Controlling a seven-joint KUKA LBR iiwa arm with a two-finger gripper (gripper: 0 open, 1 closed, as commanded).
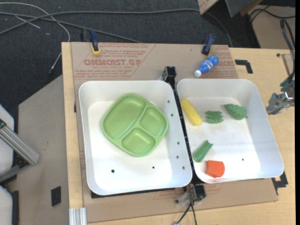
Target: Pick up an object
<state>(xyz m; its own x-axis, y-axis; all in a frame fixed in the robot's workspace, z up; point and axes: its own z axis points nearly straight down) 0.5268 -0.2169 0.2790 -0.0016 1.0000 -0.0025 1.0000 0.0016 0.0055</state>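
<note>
- The corn cob (191, 112) lies in the right bin (262, 108), near its left wall, long axis running from upper left to lower right.
- Best to close the jaws across its width, not along it.
- Broccoli pieces (225, 113), a green pod (202, 151) and an orange block (215, 168) lie apart.
- The gripper (280, 101) sits outside the bin's right rim; I cannot tell the jaws' state.

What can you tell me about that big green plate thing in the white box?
The green plate looks like smooth, light green plastic. It is a squarish tray with rounded corners, split into three sunken sections: one large and two smaller. No food is in it. It lies flat but turned at an angle, near the middle of the left bin, resting on the bin's white floor. It stays clear of the bin's walls.
</note>
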